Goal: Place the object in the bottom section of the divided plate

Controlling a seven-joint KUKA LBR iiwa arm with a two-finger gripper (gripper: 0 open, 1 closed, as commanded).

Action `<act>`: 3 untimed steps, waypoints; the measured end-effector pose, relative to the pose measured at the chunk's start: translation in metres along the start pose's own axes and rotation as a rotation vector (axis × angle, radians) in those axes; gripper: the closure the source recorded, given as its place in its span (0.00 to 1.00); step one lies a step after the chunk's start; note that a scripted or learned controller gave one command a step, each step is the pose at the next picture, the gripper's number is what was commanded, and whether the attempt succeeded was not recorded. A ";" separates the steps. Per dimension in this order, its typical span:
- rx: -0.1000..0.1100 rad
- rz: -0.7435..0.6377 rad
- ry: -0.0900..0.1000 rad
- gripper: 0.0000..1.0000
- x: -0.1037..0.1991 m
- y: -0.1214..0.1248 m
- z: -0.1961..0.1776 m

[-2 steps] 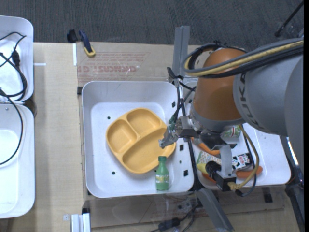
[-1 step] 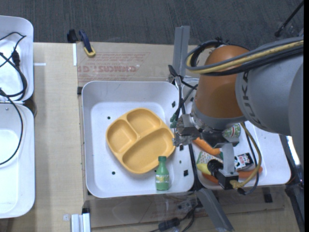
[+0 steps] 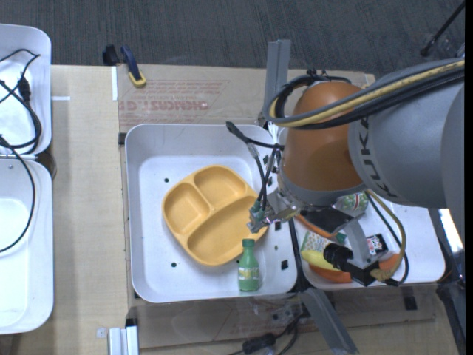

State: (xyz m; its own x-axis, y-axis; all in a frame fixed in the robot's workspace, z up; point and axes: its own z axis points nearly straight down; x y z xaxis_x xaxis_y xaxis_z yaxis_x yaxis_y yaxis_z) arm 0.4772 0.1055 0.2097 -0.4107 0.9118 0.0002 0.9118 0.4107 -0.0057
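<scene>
Whether the jaws are wide or narrow cannot be told; the gripper (image 3: 259,214) hangs over the right edge of the yellow divided plate (image 3: 209,213) in the left bin (image 3: 140,220). Just nearer, a small green bottle (image 3: 249,265) stands upright at the plate's near-right rim.

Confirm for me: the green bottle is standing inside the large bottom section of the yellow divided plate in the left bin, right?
Not quite. The camera view shows the green bottle standing on the floor of the left bin, just outside the rim of the yellow divided plate at its lower right, not inside the large section. The rest holds: the plate sits in the left bin.
</scene>
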 end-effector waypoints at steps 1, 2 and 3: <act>-0.002 0.066 -0.001 1.00 0.002 0.043 -0.008; -0.002 0.066 -0.001 0.00 0.001 0.043 -0.008; -0.020 0.361 -0.001 0.00 0.059 0.033 0.114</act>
State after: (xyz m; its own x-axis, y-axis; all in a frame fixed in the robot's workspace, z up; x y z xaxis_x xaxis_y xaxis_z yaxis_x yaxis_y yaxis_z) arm 0.4820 0.1724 0.0957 -0.0625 0.9980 0.0005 0.9979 0.0625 0.0144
